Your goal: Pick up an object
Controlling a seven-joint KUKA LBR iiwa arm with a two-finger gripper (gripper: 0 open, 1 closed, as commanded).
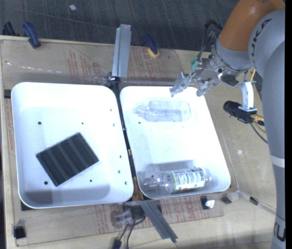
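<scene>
Gripper hanging over right bin's far edge, nothing in it

Gripper (pixel 190 87) is sitting at the 1 o'clock corner of the right bin (pixel 216 139), fingers spread apart and gripping nothing. Clear bottle (pixel 164 110) is lying on its side at 12 o'clock in that bin, just beside the fingers. Labelled bottle (pixel 179 179) is lying at 6 o'clock. Black ridged pad (pixel 67 158) is resting in the left bin (pixel 18 113), tilted.
</scene>
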